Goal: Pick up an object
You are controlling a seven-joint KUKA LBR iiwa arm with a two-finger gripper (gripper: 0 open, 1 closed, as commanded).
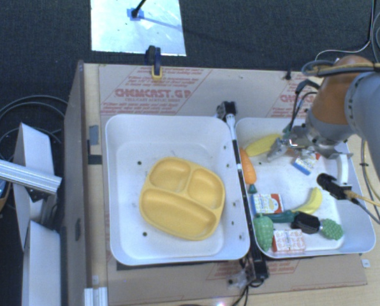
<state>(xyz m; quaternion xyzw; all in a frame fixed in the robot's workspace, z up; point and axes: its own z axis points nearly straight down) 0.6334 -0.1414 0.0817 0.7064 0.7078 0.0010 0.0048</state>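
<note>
1. Firstly, we are looking at two white bins side by side; the left bin (129, 164) is holding a yellow divided tray (182, 197), which is sitting near its middle.
2. We are finding the right bin (285, 182) crowded. An orange carrot (246, 166) is lying along its left wall, and a small printed carton (266, 203) is lying just below the carrot.
3. Along the near edge, a leafy green piece (264, 228) is sitting at the left corner, touching a red-and-white box (288, 240). A black object (306, 222) and a knobbly green piece (331, 229) are lying to the right of these.
4. A yellow banana (312, 201) is resting just above the black object, and a small blue-and-white item (303, 165) is lying close under the wrist.
5. The gripper (279, 150) is hanging over the far part of the right bin, with the grey arm reaching in from the right. We cannot tell whether it is apart or together.
6. A yellow curved piece (260, 146) is lying at the far left of the right bin, just beside the gripper on its left and above the carrot. We cannot tell whether the two are touching.
</note>
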